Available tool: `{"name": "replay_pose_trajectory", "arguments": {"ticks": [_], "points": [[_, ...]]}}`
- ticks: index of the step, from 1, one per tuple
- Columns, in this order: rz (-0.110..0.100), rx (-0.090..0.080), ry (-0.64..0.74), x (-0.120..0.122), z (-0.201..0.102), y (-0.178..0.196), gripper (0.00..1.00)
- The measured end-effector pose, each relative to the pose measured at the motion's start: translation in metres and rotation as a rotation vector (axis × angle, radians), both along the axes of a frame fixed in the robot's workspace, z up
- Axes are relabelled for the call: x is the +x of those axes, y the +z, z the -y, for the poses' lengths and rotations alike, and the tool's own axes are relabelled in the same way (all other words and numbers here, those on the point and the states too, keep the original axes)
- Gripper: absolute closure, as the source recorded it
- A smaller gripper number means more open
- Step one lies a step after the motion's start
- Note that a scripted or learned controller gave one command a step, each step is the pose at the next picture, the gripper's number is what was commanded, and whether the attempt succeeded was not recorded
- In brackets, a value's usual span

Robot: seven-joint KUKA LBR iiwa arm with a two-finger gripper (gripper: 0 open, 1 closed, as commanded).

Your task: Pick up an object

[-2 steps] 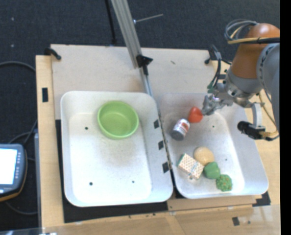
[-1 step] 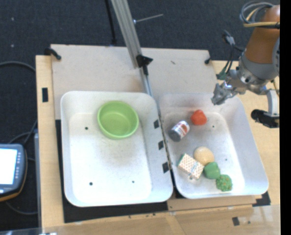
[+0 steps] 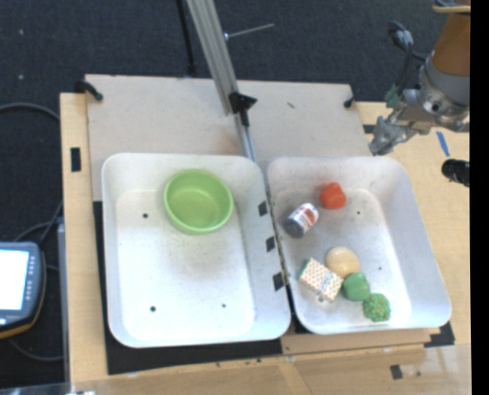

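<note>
The right bin (image 3: 409,220) holds a red object (image 3: 333,196), a small silver can with a red label (image 3: 301,219), a patterned box (image 3: 320,280), a cream round object (image 3: 342,261), a green ball (image 3: 356,286) and a bumpy green object (image 3: 377,307). A green bowl (image 3: 198,201) sits in the left bin (image 3: 129,295). My gripper (image 3: 382,141) hangs above the bench just beyond the right bin's far right corner, away from all the objects. Nothing shows between its tips.
A slanted aluminium post (image 3: 216,48) rises from behind the seam between the bins. A tablet-like screen (image 3: 6,282) lies off the bench at the left. Cables run over the dark floor.
</note>
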State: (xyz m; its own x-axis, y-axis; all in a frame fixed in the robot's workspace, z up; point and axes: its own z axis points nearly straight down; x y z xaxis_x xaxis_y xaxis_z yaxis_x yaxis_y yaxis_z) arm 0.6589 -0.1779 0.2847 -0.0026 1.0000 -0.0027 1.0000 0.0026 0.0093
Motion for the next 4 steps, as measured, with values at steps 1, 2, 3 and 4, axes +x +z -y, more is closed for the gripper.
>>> {"name": "replay_pose_trajectory", "arguments": {"ticks": [1,2,3,4], "points": [[-0.01,0.003,0.003,-0.007,-0.055,-0.015,1.0],[-0.011,0.003,0.003,-0.021,-0.105,-0.031,1.0],[-0.008,0.005,0.005,-0.033,-0.158,-0.023,1.0],[-0.01,0.004,0.004,-0.037,-0.211,-0.037,1.0]]}}
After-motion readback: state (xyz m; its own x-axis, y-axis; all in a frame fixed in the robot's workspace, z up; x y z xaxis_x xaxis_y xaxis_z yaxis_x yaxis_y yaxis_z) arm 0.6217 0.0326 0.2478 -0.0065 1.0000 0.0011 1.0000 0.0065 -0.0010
